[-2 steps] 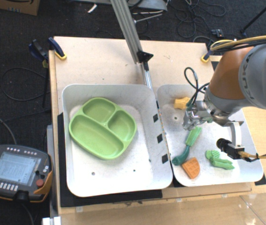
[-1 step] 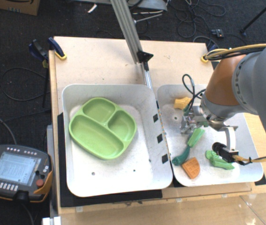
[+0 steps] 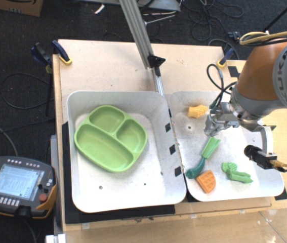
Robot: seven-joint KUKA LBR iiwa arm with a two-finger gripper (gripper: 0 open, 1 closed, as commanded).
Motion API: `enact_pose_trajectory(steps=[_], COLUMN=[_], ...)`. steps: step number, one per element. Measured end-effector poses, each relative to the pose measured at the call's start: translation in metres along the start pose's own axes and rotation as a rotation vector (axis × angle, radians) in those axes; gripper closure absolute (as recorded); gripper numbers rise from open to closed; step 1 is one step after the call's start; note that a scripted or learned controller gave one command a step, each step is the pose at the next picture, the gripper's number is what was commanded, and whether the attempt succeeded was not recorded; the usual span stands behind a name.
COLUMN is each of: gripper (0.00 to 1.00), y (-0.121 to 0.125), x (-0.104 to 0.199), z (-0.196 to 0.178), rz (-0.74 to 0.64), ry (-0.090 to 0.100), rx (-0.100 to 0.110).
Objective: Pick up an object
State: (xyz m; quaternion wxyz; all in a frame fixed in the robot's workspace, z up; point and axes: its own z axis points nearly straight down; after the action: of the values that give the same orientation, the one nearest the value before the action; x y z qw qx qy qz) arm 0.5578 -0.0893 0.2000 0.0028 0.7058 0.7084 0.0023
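The gripper [image 3: 213, 129] hangs low over the right bin [image 3: 264, 186], just above the upper end of the green stalk-shaped toy [image 3: 208, 151], and nothing shows between its fingers; whether they stand wide or narrow cannot be told from this slanted view, since the wrist and its cabling crowd the tips. This looks like the approach step of the pick: the arm [image 3: 264, 80] is poised over a candidate but no grasp is made yet. Taking the green stalk-shaped toy as the landmark, the yellow piece [image 3: 198, 111] lies above and slightly left of it, near the bin's top rim; the orange waffle-like piece [image 3: 207, 181] lies just below its dark curved lower end, close to touching; the green bumpy toy [image 3: 236, 172] lies to its lower right, apart from it. Far to its left, in the left bin [image 3: 82, 196], rests the green divided plate [image 3: 111, 137]. The next move, as I judge it, calls for a short straight descent so the fingers straddle the stalk's narrow upper end, square to its slant, then a close and a clean lift. The stalk lies tilted, so a misaligned wrist could nudge it aside.
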Motion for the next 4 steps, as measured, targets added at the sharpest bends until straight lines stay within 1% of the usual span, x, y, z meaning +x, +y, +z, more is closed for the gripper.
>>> enact_pose_trajectory(steps=[1, 2, 3, 4], gripper=[1.00, 1.00, 1.00, 1.00], y=[0.009, 0.009, 0.027, 0.035], x=[0.023, 0.021, 0.036, 0.068], z=[0.005, -0.005, 0.006, 0.005], rz=[-0.002, -0.002, -0.001, -0.003], ry=[0.001, 0.000, 0.000, 0.002], rx=[0.006, 0.005, 0.006, 0.007])
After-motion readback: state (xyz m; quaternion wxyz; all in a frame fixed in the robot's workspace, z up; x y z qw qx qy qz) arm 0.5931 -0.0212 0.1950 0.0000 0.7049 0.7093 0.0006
